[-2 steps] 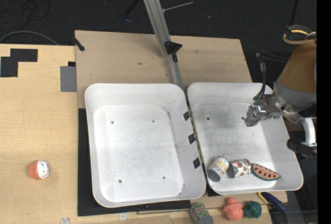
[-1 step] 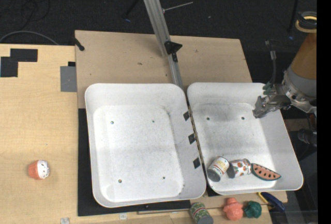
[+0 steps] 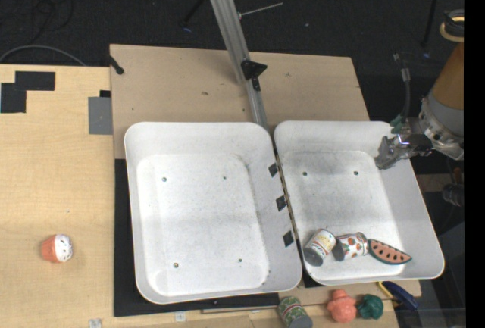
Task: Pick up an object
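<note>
Two white bins are seen side by side: the left bin (image 3: 198, 209) and the right bin (image 3: 345, 182). The arm (image 3: 447, 103) is placed over the right bin's far right edge, and the gripper (image 3: 388, 154) hangs just inside that edge; whether it is spread cannot be told. Along the right bin's near edge, a watermelon slice (image 3: 389, 252), a small can (image 3: 320, 246) and a patterned can (image 3: 351, 246) are lined up close together.
</note>
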### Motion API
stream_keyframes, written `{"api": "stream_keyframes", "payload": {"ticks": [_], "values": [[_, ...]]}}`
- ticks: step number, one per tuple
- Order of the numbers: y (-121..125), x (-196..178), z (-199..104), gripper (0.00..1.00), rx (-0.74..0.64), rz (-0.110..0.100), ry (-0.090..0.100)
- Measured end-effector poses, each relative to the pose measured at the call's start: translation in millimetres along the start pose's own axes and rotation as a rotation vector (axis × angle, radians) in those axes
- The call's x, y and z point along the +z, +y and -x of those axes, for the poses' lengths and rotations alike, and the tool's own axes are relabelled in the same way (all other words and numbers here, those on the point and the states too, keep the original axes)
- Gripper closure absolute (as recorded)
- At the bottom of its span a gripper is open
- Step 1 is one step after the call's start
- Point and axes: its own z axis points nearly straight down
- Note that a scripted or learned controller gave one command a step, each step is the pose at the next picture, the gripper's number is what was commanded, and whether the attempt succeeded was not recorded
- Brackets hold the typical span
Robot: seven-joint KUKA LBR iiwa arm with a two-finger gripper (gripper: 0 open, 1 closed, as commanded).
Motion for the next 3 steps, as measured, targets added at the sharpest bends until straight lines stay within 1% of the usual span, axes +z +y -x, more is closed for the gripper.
{"api": "stream_keyframes", "payload": {"ticks": [1,2,3], "values": [[-2,10,-51,1.0,-0.003,-0.005,0.003],[7,7,-101,1.0,-0.004,-0.003,0.003],[0,15,-155,1.0,-0.004,-0.005,0.003]]}}
